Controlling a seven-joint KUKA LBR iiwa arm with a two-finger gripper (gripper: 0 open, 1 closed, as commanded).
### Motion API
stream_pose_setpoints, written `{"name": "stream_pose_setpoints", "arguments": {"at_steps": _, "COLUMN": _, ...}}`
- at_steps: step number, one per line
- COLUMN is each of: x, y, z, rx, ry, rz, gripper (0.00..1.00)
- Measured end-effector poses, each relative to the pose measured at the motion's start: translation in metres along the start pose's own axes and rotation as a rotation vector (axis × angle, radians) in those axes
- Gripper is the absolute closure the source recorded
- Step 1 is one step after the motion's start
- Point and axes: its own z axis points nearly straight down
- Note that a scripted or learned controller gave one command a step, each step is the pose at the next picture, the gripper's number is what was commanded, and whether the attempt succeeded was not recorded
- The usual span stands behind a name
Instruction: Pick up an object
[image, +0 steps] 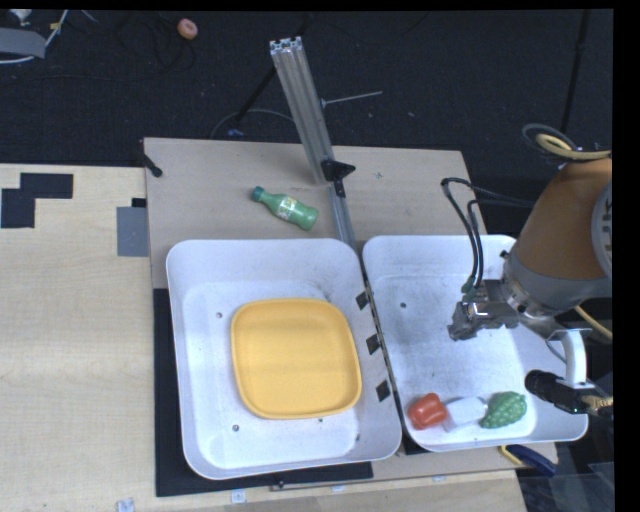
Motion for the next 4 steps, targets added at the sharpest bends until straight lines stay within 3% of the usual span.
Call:
{"name": "stream_pose_setpoints", "arguments": {"at_steps": 2, "x": 0.006, "y": -0.005, "z": -0.107, "rx": -0.001, "ry": 0.000, "rz": 0.000, "gripper": 1.00}}
{"name": "stream_pose_setpoints", "arguments": {"at_steps": 4, "x": 0.110, "y": 0.034, "z": -0.095, "rx": 0.004, "ry": 0.001, "rz": -0.004, "gripper": 1.00}}
